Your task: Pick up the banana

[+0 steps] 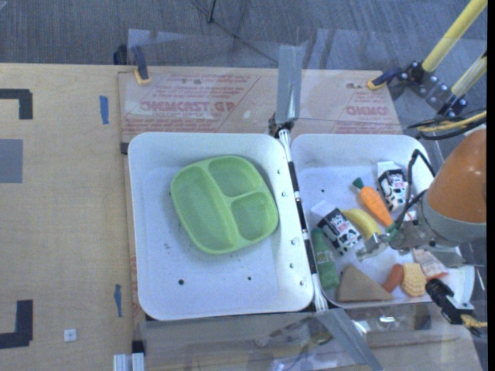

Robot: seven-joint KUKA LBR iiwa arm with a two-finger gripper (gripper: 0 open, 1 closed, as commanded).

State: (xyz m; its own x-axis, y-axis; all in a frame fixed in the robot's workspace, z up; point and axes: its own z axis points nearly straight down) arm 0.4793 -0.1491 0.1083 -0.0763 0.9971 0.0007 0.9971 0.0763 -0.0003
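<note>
The banana [362, 222] is a small yellow piece lying in the middle of the right bin [340, 147], between a black-and-white box [339, 230] and an orange carrot [373, 201]. My gripper [380, 243] reaches in from the right, low over the bin, with its tip just right of and below the banana's near end. The banana lies on the bin floor, partly covered by the gripper body. The arm's orange band [464, 185] hangs over the bin's right edge.
The right bin also holds a second black-and-white item [393, 187], a green stick [324, 258], a tan wedge [360, 286], a waffle-like cracker [414, 281] and a red piece [394, 277]. A green divided plate [224, 204] lies in the left bin [155, 284].
</note>
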